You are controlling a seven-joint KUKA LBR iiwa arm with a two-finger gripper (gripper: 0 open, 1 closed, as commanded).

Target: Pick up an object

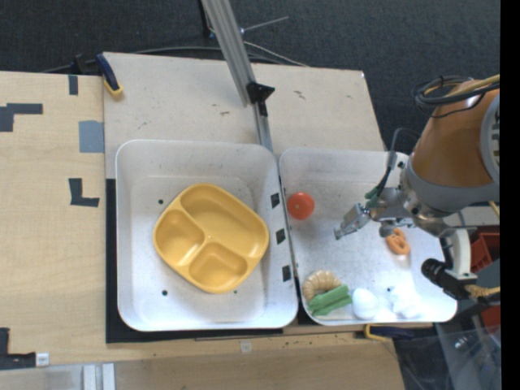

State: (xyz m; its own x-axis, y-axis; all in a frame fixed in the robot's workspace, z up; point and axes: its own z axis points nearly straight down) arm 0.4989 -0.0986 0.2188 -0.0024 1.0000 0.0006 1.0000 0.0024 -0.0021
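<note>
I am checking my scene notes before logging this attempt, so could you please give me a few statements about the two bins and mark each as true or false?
1. The yellow divided plate lies in the left bin. True.
2. The red ball sits on the yellow plate. False: it rests in the right bin, near the divider.
3. The gripper hangs over the right bin. True.
4. The green item lies at the right bin's far edge. False: it lies at the near edge, beside a white item.
5. A small orange item lies in the right bin. True.
</note>
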